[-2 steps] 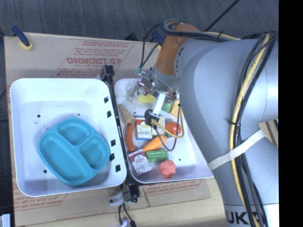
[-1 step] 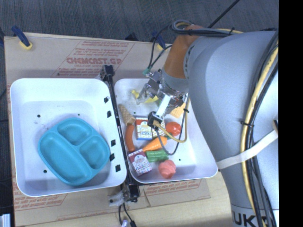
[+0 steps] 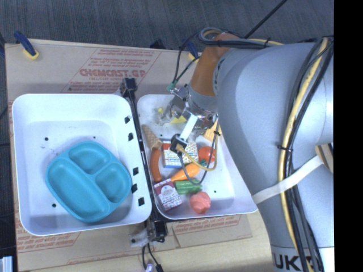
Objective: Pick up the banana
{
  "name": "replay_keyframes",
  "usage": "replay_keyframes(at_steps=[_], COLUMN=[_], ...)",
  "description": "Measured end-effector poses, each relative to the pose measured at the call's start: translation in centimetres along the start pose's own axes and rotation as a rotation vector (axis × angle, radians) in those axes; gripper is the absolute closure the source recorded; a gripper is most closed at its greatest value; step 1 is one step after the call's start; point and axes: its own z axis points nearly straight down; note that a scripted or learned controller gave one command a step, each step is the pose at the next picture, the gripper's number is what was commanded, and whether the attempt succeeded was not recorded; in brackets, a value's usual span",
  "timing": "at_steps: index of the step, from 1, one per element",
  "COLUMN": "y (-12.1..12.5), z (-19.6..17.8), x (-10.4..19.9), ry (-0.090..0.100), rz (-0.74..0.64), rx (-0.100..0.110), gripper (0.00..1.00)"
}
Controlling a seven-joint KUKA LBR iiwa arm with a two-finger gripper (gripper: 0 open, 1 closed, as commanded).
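My gripper (image 3: 176, 110) is down in the far end of the right bin (image 3: 227, 177), below the orange wrist band. Bits of yellow, which look like the banana (image 3: 180, 119), show right under and beside the gripper, mostly hidden by it. I cannot tell whether the banana is between the fingers. The big grey arm covers the right side of this bin.
The right bin also holds a tan cone (image 3: 150, 136), an orange sausage (image 3: 156, 164), a small carton (image 3: 171, 157), a carrot (image 3: 190, 172), a tomato (image 3: 207, 153), a red box (image 3: 168, 196) and a pink fruit (image 3: 199, 202). A blue divided plate (image 3: 88, 180) lies in the left bin (image 3: 34, 115).
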Motion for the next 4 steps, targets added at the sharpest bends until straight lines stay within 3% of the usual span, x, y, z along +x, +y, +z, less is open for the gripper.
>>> replay_keyframes(at_steps=[1, 2, 3, 4], y=[0.86, 0.46, 0.84, 0.66], z=[-0.65, -0.11, -0.08, -0.10], x=[0.42, 0.71, 1.27, 0.89], ry=[0.000, 0.002, 0.006, 0.007], rz=[0.123, 0.180, 0.162, 0.311], rx=[0.006, -0.008, -0.009, -0.007], gripper=[0.00, 0.00, 0.00, 0.00])
